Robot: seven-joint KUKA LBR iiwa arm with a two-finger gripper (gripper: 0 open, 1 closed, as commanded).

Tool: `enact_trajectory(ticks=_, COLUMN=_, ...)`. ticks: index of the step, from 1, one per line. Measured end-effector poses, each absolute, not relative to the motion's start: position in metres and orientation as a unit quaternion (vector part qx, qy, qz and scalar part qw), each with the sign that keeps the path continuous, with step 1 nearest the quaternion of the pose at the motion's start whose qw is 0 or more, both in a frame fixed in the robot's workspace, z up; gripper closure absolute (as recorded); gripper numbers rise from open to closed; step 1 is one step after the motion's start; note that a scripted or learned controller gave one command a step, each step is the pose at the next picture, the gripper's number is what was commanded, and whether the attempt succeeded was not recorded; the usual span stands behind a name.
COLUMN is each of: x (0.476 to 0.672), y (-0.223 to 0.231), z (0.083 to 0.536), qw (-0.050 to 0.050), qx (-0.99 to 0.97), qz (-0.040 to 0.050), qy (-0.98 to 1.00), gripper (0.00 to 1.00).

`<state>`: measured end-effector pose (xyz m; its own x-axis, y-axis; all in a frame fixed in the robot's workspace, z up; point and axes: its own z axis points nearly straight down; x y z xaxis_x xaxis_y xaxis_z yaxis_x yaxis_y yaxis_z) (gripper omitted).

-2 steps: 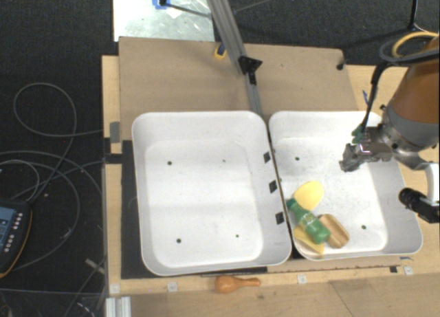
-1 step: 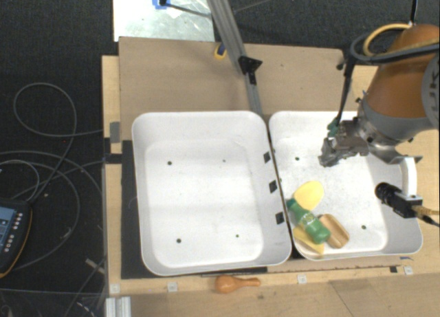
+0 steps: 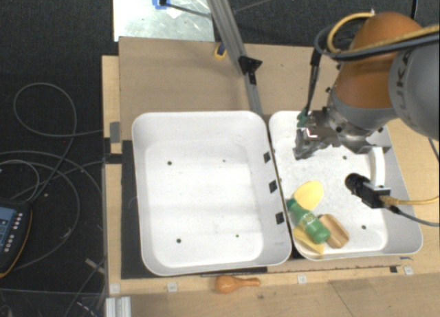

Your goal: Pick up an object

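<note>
Objects for the pick lay bunched at the near-left corner of the right bin (image 3: 405, 240) — a yellow piece (image 3: 309, 193), a green bottle (image 3: 307, 221) just below it and touching, and a tan wooden block (image 3: 335, 231) tucked against the bottle's right side. More yellow showed under the bottle, though what it was could not be told. And there was the gripper (image 3: 304, 145), hanging over the far-left part of that same bin, well short of the pile, with nothing seen between its tips. Whether the fingers were spread or closed — that could not be told from this angle; they read as one dark lump.

This looked like the approach step, the reach not yet made. The next move, by my reading, called for a shift toward the camera and a descent onto the yellow piece, the nearest and least crowded. The left bin (image 3: 148, 171) sat alongside, and a small wooden pear-shaped thing (image 3: 236, 282) rested on the bench in front of it.
</note>
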<state>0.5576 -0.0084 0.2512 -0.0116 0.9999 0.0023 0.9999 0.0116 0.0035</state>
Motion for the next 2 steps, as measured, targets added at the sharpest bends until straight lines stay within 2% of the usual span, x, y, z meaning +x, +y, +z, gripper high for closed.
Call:
enact_trajectory(ticks=1, x=0.567, y=0.036, z=0.248, qw=0.0, qx=0.704, qz=0.0014, qy=0.711, gripper=1.0)
enact_trajectory(ticks=2, x=0.567, y=0.085, z=0.234, qw=-0.001, qx=0.704, qz=0.0004, qy=0.711, gripper=1.0)
